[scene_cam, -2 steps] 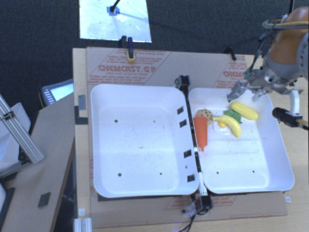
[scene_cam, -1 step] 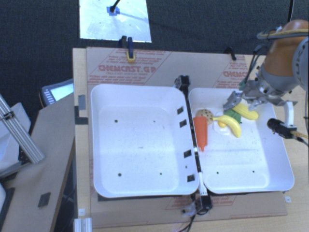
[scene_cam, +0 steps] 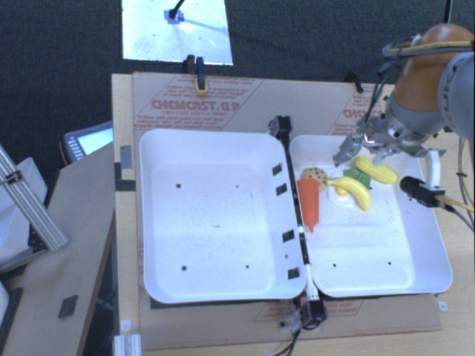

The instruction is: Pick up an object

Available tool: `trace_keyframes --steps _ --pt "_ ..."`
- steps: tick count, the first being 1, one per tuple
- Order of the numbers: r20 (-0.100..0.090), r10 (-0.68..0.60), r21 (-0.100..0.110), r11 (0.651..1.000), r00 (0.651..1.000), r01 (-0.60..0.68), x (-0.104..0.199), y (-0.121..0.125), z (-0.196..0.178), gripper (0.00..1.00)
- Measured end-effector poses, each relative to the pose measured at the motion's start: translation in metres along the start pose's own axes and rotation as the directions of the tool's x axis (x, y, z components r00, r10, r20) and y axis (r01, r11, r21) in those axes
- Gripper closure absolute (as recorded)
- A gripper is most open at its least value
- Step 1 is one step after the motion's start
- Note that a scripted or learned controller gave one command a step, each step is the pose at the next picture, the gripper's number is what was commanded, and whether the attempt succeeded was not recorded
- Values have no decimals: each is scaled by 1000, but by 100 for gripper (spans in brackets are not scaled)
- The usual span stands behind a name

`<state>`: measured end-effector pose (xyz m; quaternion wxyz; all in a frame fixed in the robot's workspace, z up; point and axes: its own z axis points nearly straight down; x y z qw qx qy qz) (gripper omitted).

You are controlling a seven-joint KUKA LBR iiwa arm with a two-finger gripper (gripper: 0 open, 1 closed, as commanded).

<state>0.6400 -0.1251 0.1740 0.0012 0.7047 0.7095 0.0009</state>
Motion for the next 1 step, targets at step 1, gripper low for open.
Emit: trace_keyframes --steps 1 --pt "-1 0 3 1000 1000 0 28 -27 4 0"
